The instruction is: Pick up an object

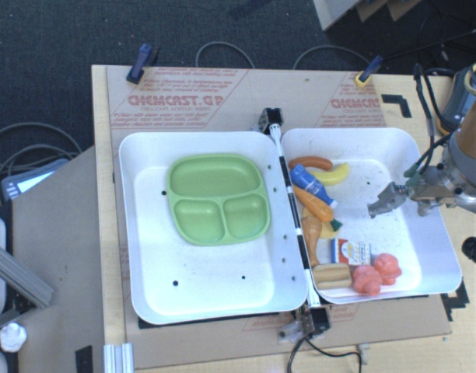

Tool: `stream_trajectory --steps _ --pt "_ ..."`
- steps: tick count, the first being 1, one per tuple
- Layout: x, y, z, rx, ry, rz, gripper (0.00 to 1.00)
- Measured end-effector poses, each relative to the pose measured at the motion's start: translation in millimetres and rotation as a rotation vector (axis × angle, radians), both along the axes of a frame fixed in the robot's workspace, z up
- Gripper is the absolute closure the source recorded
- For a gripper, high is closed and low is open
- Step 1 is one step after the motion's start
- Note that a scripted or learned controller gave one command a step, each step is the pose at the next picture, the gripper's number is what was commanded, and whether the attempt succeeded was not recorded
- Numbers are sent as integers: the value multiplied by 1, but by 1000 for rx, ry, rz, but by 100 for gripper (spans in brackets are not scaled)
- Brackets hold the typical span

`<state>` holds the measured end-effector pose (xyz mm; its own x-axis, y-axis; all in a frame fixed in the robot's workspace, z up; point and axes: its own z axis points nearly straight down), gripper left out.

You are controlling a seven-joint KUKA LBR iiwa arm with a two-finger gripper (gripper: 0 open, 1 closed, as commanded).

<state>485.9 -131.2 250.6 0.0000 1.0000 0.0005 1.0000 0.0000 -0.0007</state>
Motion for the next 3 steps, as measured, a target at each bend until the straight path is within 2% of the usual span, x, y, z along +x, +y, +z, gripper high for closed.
stream_trajectory --steps 1,2,3 --pt "26 35 -65 1 2 1 0" --pt "60 39 -140 0 2 0 0" --pt "48 35 -166 0 1 -1 0"
